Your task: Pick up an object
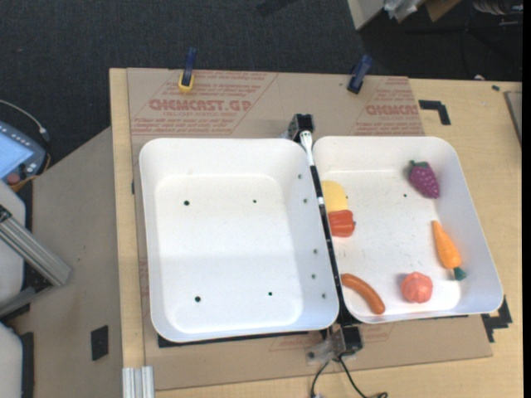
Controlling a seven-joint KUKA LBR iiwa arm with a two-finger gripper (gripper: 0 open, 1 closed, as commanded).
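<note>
The brown board (249, 98) under the bins bears red print reading "CHEMCAST GP" at eleven o'clock, repeated partly legible at one o'clock.

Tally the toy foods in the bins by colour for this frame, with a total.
Purple: 1, grapes
Yellow: 1, yellow piece
Red: 2, red piece, tomato
Orange: 2, carrot, sausage
Total: 6, all in the right bin
</note>
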